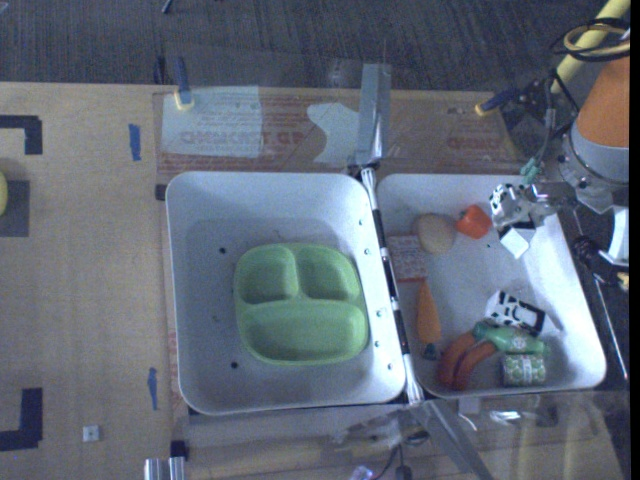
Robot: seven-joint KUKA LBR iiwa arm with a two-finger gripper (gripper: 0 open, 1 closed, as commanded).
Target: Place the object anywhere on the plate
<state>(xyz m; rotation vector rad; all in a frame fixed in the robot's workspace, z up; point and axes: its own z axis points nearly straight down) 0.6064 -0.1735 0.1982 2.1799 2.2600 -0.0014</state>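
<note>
Pale wood makes up the bench (80, 298), which carries two shallow white bins side by side. The left bin (200, 218) holds a green plate (298, 304) with three compartments, lying flat near the bin's middle. The right bin (575, 298) holds a scatter of small things. The grey arm (598, 163), with its orange band, reaches in from the right, and its claw (512, 208) hangs over the upper right part of the right bin; whether the claw is apart or together cannot be told from here, as its tip is small and blurred.

Just left of the claw lies a small orange-red object (473, 221), close beside it, and whether they touch cannot be told. Further left, touching or nearly touching that piece, sits a tan rounded object (435, 233). Well below the claw, along the bin's left wall, lies an orange carrot (428, 315). Near the bin's lower edge lie a red-brown sausage-shaped pair (462, 358), a green object (518, 344), a green patterned can (524, 369) and a black-and-white object (515, 313). All these things lie well apart from the plate.
</note>
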